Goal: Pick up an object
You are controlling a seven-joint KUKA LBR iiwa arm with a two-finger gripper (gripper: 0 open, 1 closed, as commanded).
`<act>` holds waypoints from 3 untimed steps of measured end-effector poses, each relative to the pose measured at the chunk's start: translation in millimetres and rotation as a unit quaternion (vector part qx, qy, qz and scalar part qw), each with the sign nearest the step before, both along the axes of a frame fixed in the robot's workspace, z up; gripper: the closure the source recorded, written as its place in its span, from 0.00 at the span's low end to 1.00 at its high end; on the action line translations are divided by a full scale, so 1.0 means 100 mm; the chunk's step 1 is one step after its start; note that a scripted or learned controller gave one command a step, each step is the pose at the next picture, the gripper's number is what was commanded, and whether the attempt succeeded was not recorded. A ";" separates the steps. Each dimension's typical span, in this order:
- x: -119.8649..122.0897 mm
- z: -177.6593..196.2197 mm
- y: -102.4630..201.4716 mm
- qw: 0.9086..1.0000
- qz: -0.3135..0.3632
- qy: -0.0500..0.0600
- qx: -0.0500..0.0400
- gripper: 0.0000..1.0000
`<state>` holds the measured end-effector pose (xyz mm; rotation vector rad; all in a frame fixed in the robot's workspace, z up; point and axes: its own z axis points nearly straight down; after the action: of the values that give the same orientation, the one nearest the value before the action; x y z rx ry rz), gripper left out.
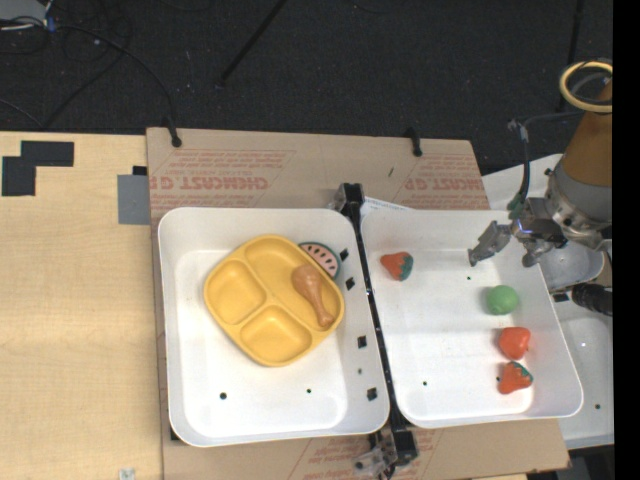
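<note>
The right bin (440,368) holds a small strawberry (397,265) near its left wall. Along its right side lie a green ball (502,299), an orange-red tomato (514,342) and a second strawberry (515,377). My gripper (506,257) hangs over the bin's upper right part, just above the green ball in the view. It is open, with nothing between its fingers. The grey arm with its orange band (590,148) reaches in from the right.
The left bin (200,388) holds a yellow divided plate (250,303) with a toy drumstick (314,293) lying on it. A watermelon slice (320,256) sits at the plate's far edge. A black divider (368,318) runs between the bins.
</note>
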<state>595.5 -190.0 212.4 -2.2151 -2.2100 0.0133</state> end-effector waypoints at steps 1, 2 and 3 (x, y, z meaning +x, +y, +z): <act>0.03 0.08 0.00 1.000 0.001 -0.006 -0.001 0.00; -0.06 -0.48 0.08 1.000 0.001 -0.003 0.000 0.00; -0.08 -0.91 0.11 1.000 0.001 -0.004 -0.001 0.00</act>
<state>587.8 -179.0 121.4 -2.2172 -2.2172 0.0056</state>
